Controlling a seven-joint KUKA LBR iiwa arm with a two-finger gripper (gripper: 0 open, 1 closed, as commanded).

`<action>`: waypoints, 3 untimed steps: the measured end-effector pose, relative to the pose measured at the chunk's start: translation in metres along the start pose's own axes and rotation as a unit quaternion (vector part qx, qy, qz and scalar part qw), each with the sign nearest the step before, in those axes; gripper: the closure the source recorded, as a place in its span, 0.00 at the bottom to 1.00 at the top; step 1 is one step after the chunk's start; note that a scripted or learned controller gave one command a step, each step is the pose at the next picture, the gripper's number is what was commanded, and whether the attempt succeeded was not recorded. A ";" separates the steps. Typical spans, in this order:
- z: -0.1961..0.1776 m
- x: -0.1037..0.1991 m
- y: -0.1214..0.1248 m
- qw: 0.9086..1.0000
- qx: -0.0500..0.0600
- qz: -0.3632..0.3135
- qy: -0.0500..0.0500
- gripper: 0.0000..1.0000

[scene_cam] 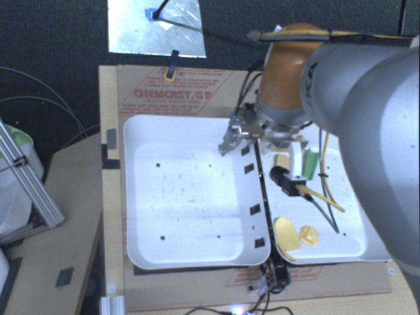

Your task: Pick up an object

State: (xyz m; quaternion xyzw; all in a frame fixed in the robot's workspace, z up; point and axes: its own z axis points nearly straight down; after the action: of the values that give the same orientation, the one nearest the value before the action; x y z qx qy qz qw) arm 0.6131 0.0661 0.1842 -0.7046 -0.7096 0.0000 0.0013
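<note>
Where the bins meet, gripper (231, 138) low over left bin (141, 241) — nothing visibly held

Smooth white plastic bins (184, 254); crinkled shiny foil sheet (156, 18).

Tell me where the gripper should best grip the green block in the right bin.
Probably across the green block's narrow width at mid-length, coming straight down from above. It lies flat and long, running up-down in the right bin, with a white piece close on its left, so clearance there looks tight.

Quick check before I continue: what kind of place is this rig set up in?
Likely a robotics lab test bench: two shallow white plastic bins on a brown printed cardboard sheet, loose black cables, and an aluminium frame strut.
</note>
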 end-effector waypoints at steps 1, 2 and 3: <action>-0.106 -0.009 -0.037 1.000 -0.006 0.001 0.000 0.00; -0.109 0.007 -0.070 1.000 -0.001 0.000 0.000 0.00; 0.006 -0.062 -0.107 1.000 0.004 0.006 -0.002 0.00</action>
State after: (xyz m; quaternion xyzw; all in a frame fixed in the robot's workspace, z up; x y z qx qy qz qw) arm 0.5064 0.0036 0.1783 -0.7092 -0.7050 0.0039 0.0031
